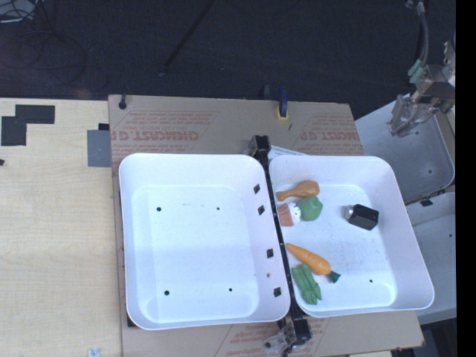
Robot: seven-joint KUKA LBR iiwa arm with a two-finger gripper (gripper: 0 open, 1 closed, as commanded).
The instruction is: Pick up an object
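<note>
Green toy (pixel 306 284): it lay nearest to the camera, at the front of the right bin (pixel 405 218), close to the divider; it was leafy in shape and dark green.
Carrot (pixel 311 259): an orange toy carrot with a small green tip lay just behind the green toy, on a slant, its thin end toward the divider and its green tip toward the bin's middle.
Black block (pixel 363 216): a small dark box with one shiny end lay apart from the others, more to the right in the same bin.
Round green piece (pixel 310 209): it lay near the divider, touching a small reddish and white piece (pixel 287 214) on its left.
Drumstick (pixel 299 191): a tan toy shaped like a chicken leg lay just behind the round green piece, farthest back among the objects.
Left bin (pixel 134 199): white and shallow, beside the right bin, joined by black clips.
Gripper (pixel 407 116): it hung at the far right, above the grey surface behind the right bin, well apart from all the objects; I could not tell how it stood.
</note>
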